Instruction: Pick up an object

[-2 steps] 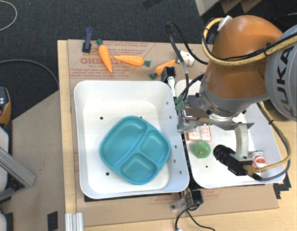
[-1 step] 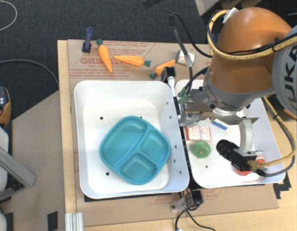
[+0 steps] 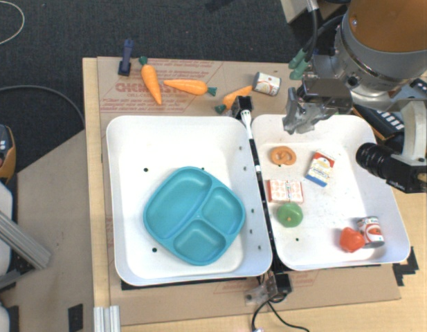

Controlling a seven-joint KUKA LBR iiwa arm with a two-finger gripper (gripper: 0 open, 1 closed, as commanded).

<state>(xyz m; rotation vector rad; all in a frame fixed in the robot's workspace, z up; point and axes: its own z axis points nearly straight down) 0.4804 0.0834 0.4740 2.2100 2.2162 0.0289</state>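
Blue tray (image 3: 194, 215) in left bin, untouched. Pincer (image 3: 298, 121) above right bin (image 3: 393, 213) rim; finger state indiscernible. Nothing lifted; pick pending.

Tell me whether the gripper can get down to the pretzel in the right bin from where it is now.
Probably yes. The gripper hangs over the far edge of the right bin, and the pretzel lies just nearer, flat on bare floor. Nothing covers it; its nearest neighbour, the red-and-white packet, lies apart from it.
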